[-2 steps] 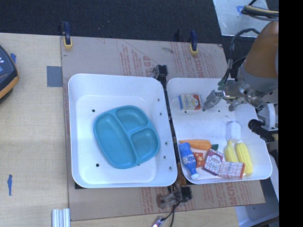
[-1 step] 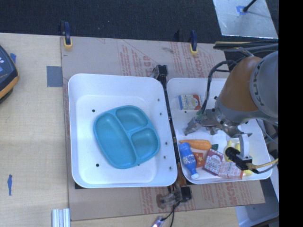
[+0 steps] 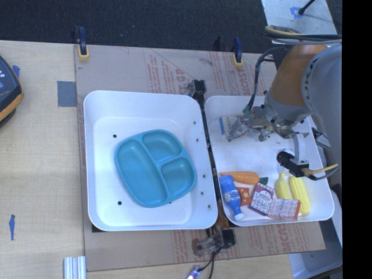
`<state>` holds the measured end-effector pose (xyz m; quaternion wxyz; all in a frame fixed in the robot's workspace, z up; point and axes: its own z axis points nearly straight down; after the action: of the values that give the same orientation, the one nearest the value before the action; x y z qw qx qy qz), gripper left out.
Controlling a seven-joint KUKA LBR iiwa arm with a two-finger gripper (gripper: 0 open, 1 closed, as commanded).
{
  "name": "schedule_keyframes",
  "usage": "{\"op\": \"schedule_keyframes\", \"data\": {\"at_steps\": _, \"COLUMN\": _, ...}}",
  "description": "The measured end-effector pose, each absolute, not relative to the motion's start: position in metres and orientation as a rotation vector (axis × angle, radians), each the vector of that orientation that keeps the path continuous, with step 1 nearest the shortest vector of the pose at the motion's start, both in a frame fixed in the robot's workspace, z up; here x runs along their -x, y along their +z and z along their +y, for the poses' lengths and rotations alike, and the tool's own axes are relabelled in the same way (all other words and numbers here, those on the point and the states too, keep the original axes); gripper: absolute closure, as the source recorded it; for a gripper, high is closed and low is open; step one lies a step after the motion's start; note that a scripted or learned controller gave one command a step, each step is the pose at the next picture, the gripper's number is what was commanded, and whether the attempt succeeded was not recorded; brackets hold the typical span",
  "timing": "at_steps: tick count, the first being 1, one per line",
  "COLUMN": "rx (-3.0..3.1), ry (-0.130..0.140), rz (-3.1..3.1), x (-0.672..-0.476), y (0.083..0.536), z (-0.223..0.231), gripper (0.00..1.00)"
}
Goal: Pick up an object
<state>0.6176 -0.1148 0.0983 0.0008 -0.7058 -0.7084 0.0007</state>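
Grey arm with orange band enters from the right, far side, bent downward. Gripper (image 3: 243, 128) points left, low over the far part of the right bin. Finger state indeterminate.

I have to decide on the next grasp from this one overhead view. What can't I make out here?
- Gripper, camera view: blurred and partly covered by the arm's wrist; whether the jaws are open or shut cannot be told, nor whether they touch the right bin floor.
- Small blue item beside the gripper: too small to identify.
- Packet, front of the right bin: label print too small to read.
- Blue tube: lettering unreadable.
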Motion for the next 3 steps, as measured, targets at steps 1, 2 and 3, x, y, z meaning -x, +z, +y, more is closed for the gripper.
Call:
{"op": "schedule_keyframes", "data": {"at_steps": 1, "rx": 2.176, "ry": 0.039, "rz": -2.203, "x": -0.6486, "y": 0.0893, "z": -0.1238, "gripper": 0.00}}
{"op": "schedule_keyframes", "data": {"at_steps": 2, "rx": 2.185, "ry": 0.046, "rz": -2.204, "x": -0.6482, "y": 0.0893, "z": -0.1190, "gripper": 0.00}}
{"op": "schedule_keyframes", "data": {"at_steps": 3, "rx": 2.189, "ry": 0.049, "rz": -2.204, "x": -0.6480, "y": 0.0892, "z": -0.1163, "gripper": 0.00}}
